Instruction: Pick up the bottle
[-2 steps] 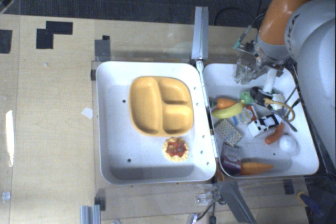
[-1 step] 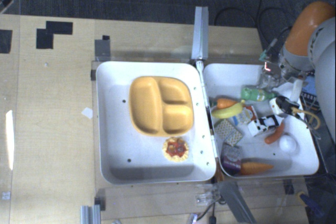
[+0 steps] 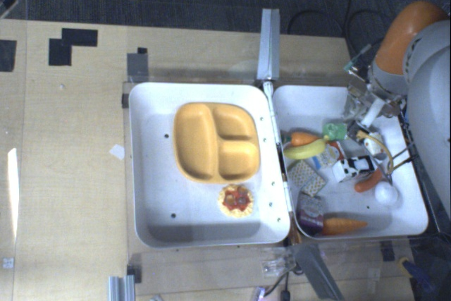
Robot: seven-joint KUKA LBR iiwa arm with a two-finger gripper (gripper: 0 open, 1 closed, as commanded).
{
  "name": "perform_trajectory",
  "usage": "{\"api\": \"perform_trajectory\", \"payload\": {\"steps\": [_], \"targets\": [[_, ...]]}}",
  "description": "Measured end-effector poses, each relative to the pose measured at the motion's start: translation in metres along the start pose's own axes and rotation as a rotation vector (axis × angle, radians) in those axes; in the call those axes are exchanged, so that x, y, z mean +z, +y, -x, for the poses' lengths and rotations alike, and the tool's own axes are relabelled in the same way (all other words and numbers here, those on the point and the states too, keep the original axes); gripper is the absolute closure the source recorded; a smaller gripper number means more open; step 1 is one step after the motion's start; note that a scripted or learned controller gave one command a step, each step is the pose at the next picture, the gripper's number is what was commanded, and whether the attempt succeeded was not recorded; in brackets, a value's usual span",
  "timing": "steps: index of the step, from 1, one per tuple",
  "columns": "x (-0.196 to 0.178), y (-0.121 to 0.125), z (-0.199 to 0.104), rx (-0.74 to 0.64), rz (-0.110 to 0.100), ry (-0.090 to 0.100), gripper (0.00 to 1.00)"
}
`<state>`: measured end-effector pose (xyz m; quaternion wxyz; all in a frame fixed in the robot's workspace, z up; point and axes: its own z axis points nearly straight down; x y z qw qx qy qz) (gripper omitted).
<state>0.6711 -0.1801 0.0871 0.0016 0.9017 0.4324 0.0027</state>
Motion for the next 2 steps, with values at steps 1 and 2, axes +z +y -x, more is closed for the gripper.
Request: {"api": "perform_trajectory", "payload": {"steps": [1,2], "targets": [[0.000,-0.017,-0.011,0.255,-0.002,-0.001,1.00],[0.000,-0.039,-0.013,0.685,-0.002,0.000,1.00]]}}
